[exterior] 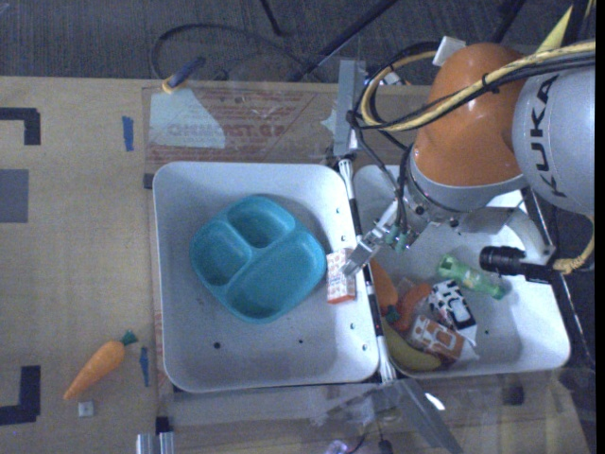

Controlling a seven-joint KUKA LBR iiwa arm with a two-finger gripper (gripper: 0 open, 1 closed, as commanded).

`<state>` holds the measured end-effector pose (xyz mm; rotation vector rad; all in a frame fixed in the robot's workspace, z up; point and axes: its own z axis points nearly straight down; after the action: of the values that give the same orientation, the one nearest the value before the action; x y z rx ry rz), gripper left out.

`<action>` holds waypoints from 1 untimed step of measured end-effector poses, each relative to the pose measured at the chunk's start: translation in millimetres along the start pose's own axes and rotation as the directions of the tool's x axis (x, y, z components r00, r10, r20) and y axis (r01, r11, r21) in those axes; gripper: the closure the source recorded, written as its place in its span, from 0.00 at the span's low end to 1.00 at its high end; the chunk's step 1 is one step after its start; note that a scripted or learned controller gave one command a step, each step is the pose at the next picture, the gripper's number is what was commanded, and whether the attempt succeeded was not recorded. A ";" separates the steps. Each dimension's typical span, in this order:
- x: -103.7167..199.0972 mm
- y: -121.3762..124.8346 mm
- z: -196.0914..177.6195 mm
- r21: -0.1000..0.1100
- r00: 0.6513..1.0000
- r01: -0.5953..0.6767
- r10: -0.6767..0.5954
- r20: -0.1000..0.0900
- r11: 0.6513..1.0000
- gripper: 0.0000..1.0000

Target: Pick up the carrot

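My gripper (362,252) hangs over the bins' shared rim, beside a small carton (339,277); finger state I cannot tell. The carrot (95,368) lies on the bench, well apart.

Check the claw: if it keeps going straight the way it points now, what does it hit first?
Probably the small orange-and-white carton at the left bin's right edge; the claw points down-left, its tip right beside it. Depth is unclear from above, so it might pass over the carton.
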<state>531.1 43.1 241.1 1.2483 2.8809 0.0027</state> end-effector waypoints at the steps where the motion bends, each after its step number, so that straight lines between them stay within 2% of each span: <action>1: -82.0 22.0 46.2 -0.001 0.996 0.088 -0.088 0.003 0.996 0.00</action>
<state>603.4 -1.6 195.1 1.1189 2.9301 0.0025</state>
